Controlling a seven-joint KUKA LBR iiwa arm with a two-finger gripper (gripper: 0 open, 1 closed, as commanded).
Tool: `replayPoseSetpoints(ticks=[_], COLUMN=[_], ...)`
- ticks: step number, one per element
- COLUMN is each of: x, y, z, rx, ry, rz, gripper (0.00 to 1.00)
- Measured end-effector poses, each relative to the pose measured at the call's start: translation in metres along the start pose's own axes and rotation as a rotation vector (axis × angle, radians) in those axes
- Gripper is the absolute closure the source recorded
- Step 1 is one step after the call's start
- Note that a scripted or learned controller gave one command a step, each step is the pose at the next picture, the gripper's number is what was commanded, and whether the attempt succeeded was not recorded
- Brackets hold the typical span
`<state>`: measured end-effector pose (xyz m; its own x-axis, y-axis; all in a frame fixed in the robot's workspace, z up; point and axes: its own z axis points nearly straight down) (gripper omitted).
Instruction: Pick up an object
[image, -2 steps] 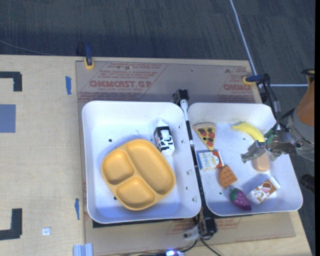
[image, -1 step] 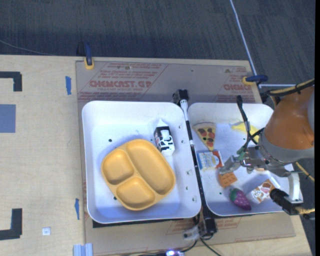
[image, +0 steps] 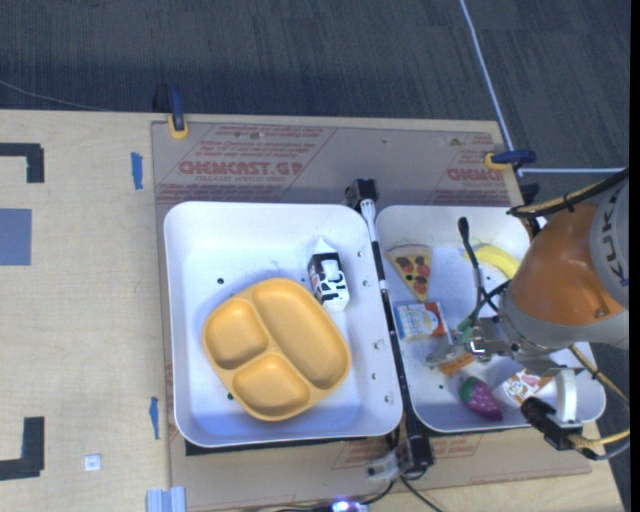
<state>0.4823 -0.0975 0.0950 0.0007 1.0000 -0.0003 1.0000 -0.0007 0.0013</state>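
Tool is low inside the right bin, hanging from the grey wrist under the orange band of the arm, which enters from 3 o'clock. Metal fingers point toward 9 o'clock; cannot tell whether they are spread or clenched, cables and wrist clutter the view, and nothing is plainly seen between them. Nearest item: a small orange piece touching or just under the tool tip at its 6 o'clock, long axis roughly 8-to-2 o'clock. A purple grape bunch lies just beyond at 5 o'clock. A small blue-edged card or packet sits just beside the tool at 10 o'clock, and a pizza slice lies further out at 11 o'clock, tip pointing to 6. A yellow banana-like item lies near the bin's far edge at 1 o'clock, partly hidden by the arm. A red-and-white wrapper lies at 4 o'clock. Left bin, well apart at 9 o'clock, holds a yellow divided plate and a small black-and-white carton. Both bins rest on the table. Judgement: the likely target is the orange piece; the grasp turns on the tool sitting squarely over it, fingers closing across its short side. Pick not confirmed.
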Motion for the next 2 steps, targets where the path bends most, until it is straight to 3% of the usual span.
replayPoseSetpoints(ticks=[1,2], x=[0.000,0.074], y=[0.001,0.055], z=[-0.010,-0.090], rx=[-0.003,0.000], ry=[-0.001,0.001], rz=[0.001,-0.002], gripper=[1.00,1.00])
